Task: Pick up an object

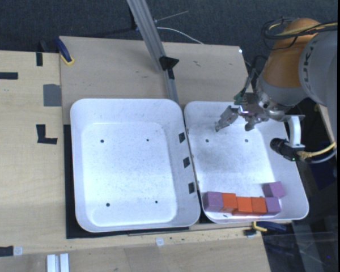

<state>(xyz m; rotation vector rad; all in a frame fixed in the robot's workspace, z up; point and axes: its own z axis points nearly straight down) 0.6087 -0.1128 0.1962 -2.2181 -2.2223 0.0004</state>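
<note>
Nearest the camera, along the bench's front edge: a small blue-and-yellow clamp (264,227) just outside the right bin's near rim; a pale metal bracket (57,261) at bottom left.

Right bin (245,163): blocks bunched along its near wall in a row; from left, a purple block (214,200), an orange block (229,202) touching it, a second orange block (252,205) next, then a purple end block (273,205) w/ another purple block (273,190) just behind it, toward the far side; all lie on the bin floor, touching or nearly so; rest of the floor is speckled white.

Left bin (127,163): white, speckled, four small dark dots on its floor; it overlaps the right bin's left rim, w/ three small black tabs (186,162) down the seam.

Farther back: gripper (236,121) over the far part of the right bin, well apart from the blocks; two fingers splayed apart, one (224,119) pointing left and down, nothing between them; jaws wide. Arm (294,61) comes in from the right, orange band above grey wrist; black cable fitting (284,147) w/ yellow wire just beside the bin's right rim.

Far side: slanted aluminium post (150,35) rising from behind the seam; another blue-and-yellow clamp (65,52) at the board's far left corner; black tape marks (4,80) on the wood at left.
</note>
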